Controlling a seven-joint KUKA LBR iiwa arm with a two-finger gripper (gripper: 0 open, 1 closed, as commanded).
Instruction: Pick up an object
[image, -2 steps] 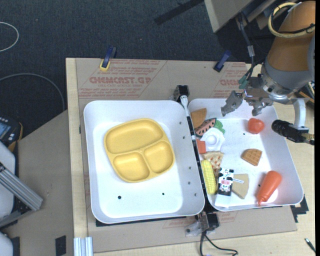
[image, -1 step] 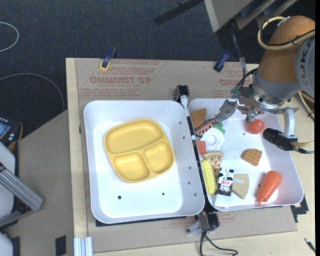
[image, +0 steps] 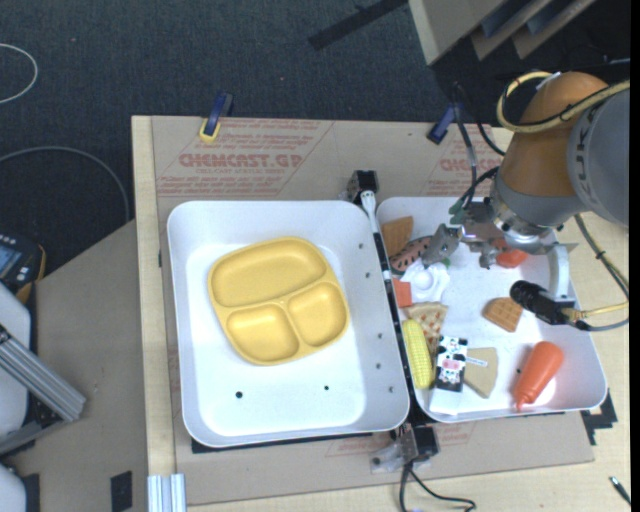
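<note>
The right bin (image: 590, 385) holds several toy foods: a yellow corn cob (image: 417, 352), a black-and-white carton (image: 452, 362), a tan wedge (image: 483, 369), an orange carrot (image: 537, 373), a brown cookie (image: 503, 314), a waffle piece (image: 428, 322), a white lump (image: 430, 282), a brown slice (image: 396, 232) and a red piece (image: 513, 258). My gripper (image: 463, 249) hangs over the bin's back half, just above and right of the white lump. Its fingers look spread, with nothing between them.
The left bin (image: 190, 400) bears a yellow three-part plate (image: 277, 298). A black clamp (image: 364, 185) sits at the back of the ridge between the bins. The grey and orange arm (image: 545, 150) covers the right bin's far corner.
</note>
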